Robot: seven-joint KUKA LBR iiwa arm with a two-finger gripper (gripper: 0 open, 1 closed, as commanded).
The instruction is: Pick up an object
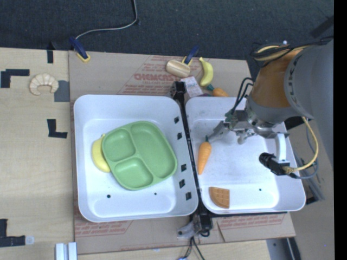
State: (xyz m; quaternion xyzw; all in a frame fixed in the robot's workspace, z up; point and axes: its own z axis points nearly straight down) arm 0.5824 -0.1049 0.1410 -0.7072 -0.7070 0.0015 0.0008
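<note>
An orange carrot (204, 156) lies in the right bin (271, 202), against its left wall. A tan cracker-like piece (219, 197) rests near that bin's front edge. My gripper (229, 135) hangs over the right bin, just up and right of the carrot's tip, open with nothing between its fingers. One finger (216, 132) points toward the carrot top. In the left bin (87, 112) a green divided plate (139, 154) lies over a yellow banana-like piece (98, 155).
Behind the bins on the cardboard lie a bread roll (177, 67), a yellow banana (206, 71), a small packet (191, 85) and an orange item (219, 92). A croissant (43, 83) sits far left. The arm's cable (312, 145) loops at the right bin's edge.
</note>
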